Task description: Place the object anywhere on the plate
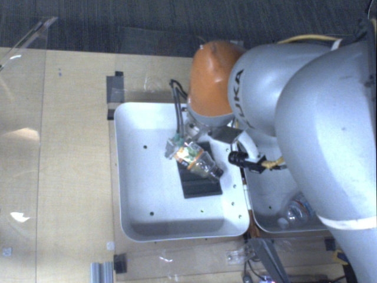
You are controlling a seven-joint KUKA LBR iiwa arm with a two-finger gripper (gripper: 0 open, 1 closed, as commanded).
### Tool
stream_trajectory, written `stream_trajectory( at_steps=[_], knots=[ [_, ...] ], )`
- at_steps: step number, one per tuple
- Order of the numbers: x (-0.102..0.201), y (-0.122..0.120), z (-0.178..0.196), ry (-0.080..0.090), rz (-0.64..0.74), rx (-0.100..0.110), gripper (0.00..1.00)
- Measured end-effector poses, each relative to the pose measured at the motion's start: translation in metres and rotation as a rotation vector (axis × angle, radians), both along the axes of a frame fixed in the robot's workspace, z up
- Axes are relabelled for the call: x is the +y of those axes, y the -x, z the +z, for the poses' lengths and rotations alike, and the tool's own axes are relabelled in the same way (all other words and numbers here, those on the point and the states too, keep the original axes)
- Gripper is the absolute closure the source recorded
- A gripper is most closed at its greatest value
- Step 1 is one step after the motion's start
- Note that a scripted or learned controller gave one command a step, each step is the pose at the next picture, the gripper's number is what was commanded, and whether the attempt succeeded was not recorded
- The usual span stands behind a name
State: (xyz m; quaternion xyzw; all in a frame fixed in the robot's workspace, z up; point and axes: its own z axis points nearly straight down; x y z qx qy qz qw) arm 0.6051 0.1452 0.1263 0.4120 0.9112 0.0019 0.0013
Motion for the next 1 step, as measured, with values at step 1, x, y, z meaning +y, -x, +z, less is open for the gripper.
stream_trajectory(
  at_steps=[1],
  knots=[
    [-0.0223, -0.0241, 0.0410, 0.000, 0.085, -0.003, 1.00]
  ],
)
